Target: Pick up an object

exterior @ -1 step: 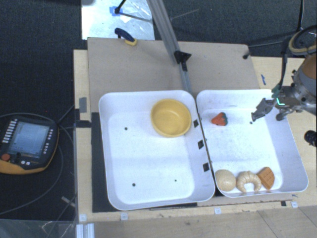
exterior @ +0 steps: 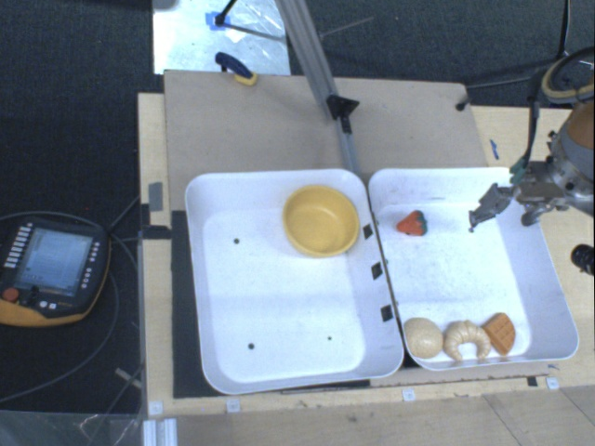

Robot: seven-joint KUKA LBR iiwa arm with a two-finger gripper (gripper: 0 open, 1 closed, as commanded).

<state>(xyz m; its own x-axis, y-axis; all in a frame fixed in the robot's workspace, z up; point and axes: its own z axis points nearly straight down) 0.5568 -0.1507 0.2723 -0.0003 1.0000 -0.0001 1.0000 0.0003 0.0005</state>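
In the right bin point(exterior: 539, 277), a small red strawberry point(exterior: 412, 222) lies near the back left corner. Along that bin's front edge lie a pale round bun point(exterior: 423, 337), a croissant point(exterior: 468, 339) and an orange waffle piece point(exterior: 499, 333). A yellow bowl point(exterior: 321, 219) stands upright at the back of the left bin point(exterior: 232, 342). My gripper point(exterior: 507, 212) hangs over the back right part of the right bin, to the right of the strawberry and apart from it. Its fingers are spread open, with nothing between them.
A grey pole point(exterior: 311, 49) slants down to the bench just behind the two bins. A blue and yellow clamp point(exterior: 235, 67) sits at the board's back edge. A teach pendant point(exterior: 46, 268) lies on the floor at the left.
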